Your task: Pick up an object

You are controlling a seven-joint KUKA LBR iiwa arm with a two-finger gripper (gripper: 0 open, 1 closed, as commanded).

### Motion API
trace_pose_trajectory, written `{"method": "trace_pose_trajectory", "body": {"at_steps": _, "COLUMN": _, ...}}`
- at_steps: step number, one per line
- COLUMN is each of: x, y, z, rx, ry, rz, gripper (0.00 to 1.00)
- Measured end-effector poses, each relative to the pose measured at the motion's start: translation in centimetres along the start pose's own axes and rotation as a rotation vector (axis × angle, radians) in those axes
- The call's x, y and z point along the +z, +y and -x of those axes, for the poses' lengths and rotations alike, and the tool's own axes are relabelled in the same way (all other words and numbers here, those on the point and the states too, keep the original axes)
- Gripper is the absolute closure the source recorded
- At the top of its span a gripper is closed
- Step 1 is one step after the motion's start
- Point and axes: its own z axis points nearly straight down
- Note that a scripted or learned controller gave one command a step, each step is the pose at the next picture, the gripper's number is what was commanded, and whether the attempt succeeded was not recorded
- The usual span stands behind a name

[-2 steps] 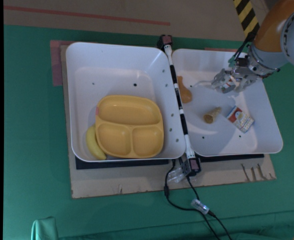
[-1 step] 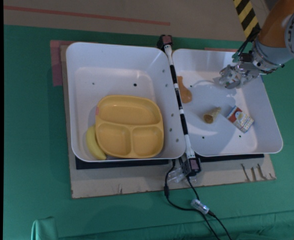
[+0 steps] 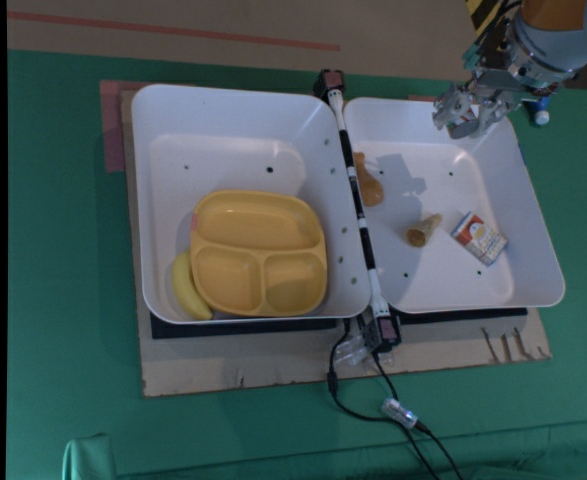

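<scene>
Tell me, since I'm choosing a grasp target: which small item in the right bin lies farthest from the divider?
The small printed carton, near the right wall; both brown pieces lie closer in.

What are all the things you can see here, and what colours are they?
bins: two, white, side by side on the bench.
divided plate: one, yellow, in the left bin, toward its near side.
banana: one, yellow, in the left bin, against the plate's left edge.
small box: one, white with red and orange, in the right bin, right side.
cone-shaped toy: one, tan, in the right bin, near the middle.
brown toy: one, orange-brown, in the right bin, by the divider.
cardboard sheet: one, brown, under the bins.
cloth: green, covering the bench.
cable: black, trailing from the bins' near edge.
arm: one, grey with orange band, upper right.
gripper: one, over the right bin's far corner.
</scene>
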Motion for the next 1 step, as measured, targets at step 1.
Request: {"method": "trace_pose_trajectory", "body": {"at_steps": 1, "x": -6.52, "y": -2.46, "z": -6.01, "rx": 0.000, "ry": 0.003, "rz": 0.000, "gripper": 1.00}}
